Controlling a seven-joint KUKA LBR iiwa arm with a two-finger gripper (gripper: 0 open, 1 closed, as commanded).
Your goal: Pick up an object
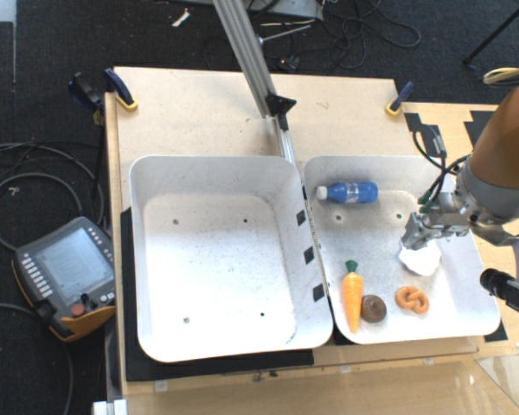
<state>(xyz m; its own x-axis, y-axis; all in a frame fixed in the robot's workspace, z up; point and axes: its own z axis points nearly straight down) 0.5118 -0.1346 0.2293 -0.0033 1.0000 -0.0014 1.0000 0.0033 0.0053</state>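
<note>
On a pale wooden bench [208,115] clamped at its corners, two shallow white bins sit side by side over dark carpet strewn with cables. The left bin [147,232] shows a speckled floor. The right bin [467,318] holds a blue bottle [349,193] lying on its side near the far wall, a toy carrot [352,295], a brown ball [374,308] just beside it, and a pretzel [412,299]. The gripper [418,234] hangs low over a white object [421,258], touching or nearly touching it; whether the claw grips it I cannot tell. A teach pendant [65,271] rests on the carpet at left.
</note>
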